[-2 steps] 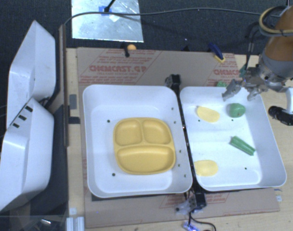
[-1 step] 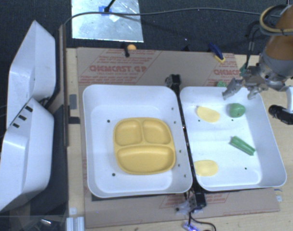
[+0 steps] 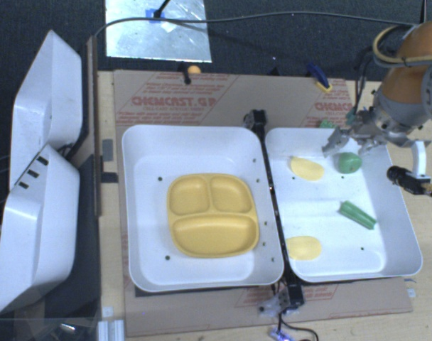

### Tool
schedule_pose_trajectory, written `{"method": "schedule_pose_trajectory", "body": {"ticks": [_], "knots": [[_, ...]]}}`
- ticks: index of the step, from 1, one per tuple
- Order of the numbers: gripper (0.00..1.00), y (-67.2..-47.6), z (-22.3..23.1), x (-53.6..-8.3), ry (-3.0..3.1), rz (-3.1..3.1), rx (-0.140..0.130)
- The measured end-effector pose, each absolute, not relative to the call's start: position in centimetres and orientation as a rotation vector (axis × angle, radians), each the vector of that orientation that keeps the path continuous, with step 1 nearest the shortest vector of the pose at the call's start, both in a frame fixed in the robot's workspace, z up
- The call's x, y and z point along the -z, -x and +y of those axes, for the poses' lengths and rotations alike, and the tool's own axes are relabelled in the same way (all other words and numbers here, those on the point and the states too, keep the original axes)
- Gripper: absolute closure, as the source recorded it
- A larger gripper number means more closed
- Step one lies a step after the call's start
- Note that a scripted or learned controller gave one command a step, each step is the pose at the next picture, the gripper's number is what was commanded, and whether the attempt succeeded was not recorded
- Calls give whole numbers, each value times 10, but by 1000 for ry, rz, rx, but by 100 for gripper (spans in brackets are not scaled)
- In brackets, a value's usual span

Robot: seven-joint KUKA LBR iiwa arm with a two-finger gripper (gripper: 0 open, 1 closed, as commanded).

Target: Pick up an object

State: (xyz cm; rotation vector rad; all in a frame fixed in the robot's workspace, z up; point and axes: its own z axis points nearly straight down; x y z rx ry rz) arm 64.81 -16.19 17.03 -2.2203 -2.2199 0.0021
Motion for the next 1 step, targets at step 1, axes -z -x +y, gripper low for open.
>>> {"method": "schedule_pose_trajectory", "body": {"ticks": [1], "knots": [[0,-644,-153,-114,2218,-2220,-3]]}}
